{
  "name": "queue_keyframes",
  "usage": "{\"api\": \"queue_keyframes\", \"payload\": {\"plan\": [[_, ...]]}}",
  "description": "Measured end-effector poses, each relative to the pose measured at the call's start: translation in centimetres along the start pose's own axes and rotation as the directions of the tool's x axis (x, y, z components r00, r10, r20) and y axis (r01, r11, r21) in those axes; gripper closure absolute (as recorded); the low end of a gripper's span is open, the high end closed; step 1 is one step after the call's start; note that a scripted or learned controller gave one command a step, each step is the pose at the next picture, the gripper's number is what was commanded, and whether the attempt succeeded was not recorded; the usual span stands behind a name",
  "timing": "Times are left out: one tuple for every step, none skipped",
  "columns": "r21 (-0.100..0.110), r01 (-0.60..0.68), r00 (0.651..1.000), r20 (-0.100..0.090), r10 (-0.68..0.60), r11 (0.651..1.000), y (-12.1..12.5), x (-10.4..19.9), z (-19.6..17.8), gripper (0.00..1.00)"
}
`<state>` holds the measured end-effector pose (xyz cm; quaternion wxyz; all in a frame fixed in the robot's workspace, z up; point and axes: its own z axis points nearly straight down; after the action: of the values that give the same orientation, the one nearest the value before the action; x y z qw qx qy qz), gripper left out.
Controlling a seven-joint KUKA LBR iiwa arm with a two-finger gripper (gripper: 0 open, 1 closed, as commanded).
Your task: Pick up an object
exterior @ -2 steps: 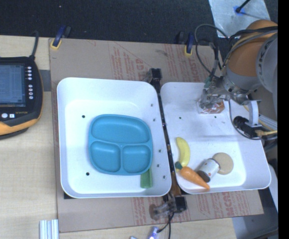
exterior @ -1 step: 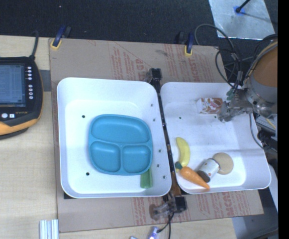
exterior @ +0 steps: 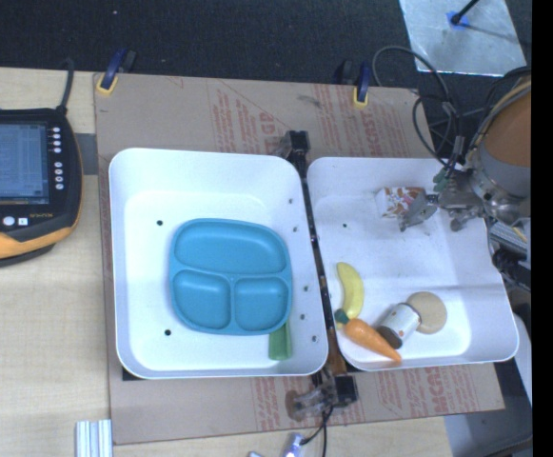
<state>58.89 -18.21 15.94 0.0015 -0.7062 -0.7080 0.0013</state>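
On the worktop (exterior: 209, 112) stand two shallow white bins, and the pincer (exterior: 438, 209) hangs low over the upper part of the right-hand white bin (exterior: 485, 312), just beside a small crumpled packet with red and white print (exterior: 398, 201). Two dark fingers (exterior: 416, 217) look splayed with a gap between them and nothing in it, so I judge the pincer apart and bare, though the picture is coarse there. The packet is the likeliest thing to take, being nearest; it looks light, thin and soft, so it should crush rather than resist, and may slide on the smooth bin floor. A hold across its bunched middle seems safer than at a flat edge. Lower in the same bin lie a small yellow banana (exterior: 350, 288), an orange carrot (exterior: 371, 339), a short white cylinder with a dark end (exterior: 397, 324) and a tan round disc (exterior: 427, 312), crowded close together, the carrot touching the cylinder; these look stiffer, but their rounded sides could roll from a grip. The left-hand white bin (exterior: 143, 188) holds a blue three-compartment plastic tray (exterior: 230, 276) with a green block (exterior: 280, 343) beside its lower right corner.
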Motion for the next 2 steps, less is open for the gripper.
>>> {"api": "queue_keyframes", "payload": {"plan": [[-0.004,0.001,1.000,0.001,-0.001,1.000,5.3,-1.4,-4.4,0.00],[-0.003,0.001,1.000,0.000,-0.001,1.000,6.7,-0.9,-5.0,0.00]]}}
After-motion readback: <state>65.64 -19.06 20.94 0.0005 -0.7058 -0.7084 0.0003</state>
